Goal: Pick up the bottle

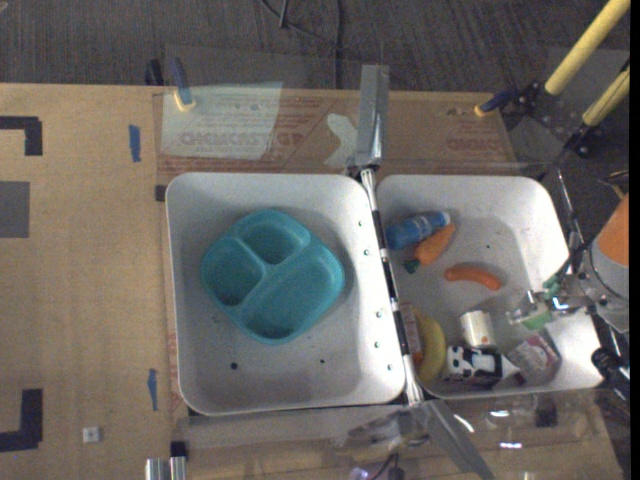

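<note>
A teal divided tray (273, 274) lies in my left bin (190, 368). In the right bin (520, 203), the blue bottle (415, 230) lies on its side near the top left, touching a carrot (433, 247). My gripper (545, 305) sits at the bin's right edge; whether my fingers are apart I cannot tell.

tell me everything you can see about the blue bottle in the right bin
The blue bottle is small, plastic-looking, with a paler cap end pointing right. It lies on its side near the upper left of the right bin, close to the divider. A toy carrot lies right against its lower side, apparently touching. The gripper is well away, near the bin's right edge.
</note>
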